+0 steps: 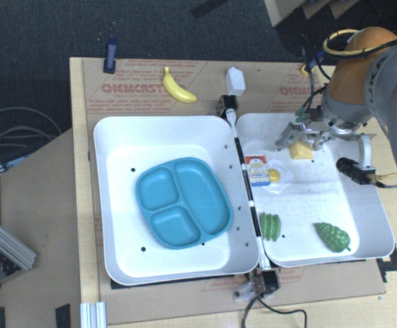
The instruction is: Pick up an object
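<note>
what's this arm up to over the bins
A grey arm with an orange band is reaching into the right bin, its pincer low over a small yellow piece near the bin's back. A small packet, a green pod and a green leafy toy lie in the same bin. The left bin holds a blue divided plate. A toy banana lies outside on the bench.

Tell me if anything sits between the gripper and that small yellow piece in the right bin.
Nothing visible does. The gripper hangs at the back of the right bin, directly over the yellow piece. The packet and both green items lie off to the side.
</note>
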Available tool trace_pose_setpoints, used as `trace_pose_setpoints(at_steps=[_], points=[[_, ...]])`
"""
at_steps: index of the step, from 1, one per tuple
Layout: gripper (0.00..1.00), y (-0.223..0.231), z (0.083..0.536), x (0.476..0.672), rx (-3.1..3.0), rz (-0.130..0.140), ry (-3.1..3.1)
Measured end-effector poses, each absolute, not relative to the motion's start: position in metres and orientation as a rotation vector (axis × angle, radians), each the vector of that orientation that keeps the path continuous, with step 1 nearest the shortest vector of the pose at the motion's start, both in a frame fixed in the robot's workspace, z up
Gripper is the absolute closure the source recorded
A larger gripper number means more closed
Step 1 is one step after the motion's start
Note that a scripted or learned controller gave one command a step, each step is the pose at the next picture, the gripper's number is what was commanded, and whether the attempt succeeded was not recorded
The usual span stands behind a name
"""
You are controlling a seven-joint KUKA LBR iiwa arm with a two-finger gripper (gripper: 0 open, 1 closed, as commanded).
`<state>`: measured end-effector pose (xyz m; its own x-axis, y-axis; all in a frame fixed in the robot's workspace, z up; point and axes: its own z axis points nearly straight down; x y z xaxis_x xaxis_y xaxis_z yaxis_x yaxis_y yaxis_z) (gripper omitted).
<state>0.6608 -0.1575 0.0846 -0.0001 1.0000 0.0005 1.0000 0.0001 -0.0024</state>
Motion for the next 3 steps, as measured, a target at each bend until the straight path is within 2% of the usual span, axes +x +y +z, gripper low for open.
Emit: trace_pose_setpoints(at_steps=[1,2,3], points=[[1.00,-0.157,0.099,0.664,-2.224,-0.006,-2.228],[0.00,-0.157,0.096,0.662,-2.222,-0.001,-2.224],[1.00,-0.157,0.107,0.663,-2.224,-0.004,-2.226]])
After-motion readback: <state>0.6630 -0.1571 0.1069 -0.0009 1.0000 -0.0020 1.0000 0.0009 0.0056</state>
